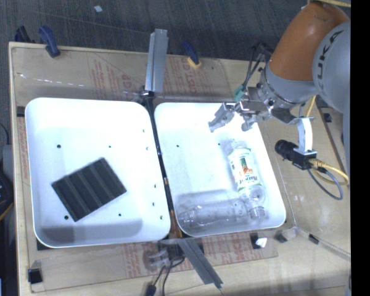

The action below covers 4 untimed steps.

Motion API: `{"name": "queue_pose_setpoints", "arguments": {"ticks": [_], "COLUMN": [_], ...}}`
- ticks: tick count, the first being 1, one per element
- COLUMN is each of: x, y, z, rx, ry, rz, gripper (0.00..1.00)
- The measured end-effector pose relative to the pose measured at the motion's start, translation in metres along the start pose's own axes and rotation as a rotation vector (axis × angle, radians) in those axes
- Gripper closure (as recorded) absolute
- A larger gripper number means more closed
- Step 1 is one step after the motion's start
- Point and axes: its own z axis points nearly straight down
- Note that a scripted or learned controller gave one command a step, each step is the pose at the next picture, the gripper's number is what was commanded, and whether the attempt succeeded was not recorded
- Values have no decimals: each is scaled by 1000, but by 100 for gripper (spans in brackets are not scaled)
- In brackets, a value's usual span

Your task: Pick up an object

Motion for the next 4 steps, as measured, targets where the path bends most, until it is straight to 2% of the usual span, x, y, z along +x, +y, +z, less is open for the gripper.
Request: {"name": "queue_pose_setpoints", "arguments": {"ticks": [1,2,3,4], "x": [-47,-42,-45,-46], "y": [-7,-41,-29,-29], "z": [100,99,111,111], "rx": [1,-1,-5,-5], "ry": [0,1,-1,-1], "rz": [42,-20,-83,-83], "gripper": [0,0,0,0]}}
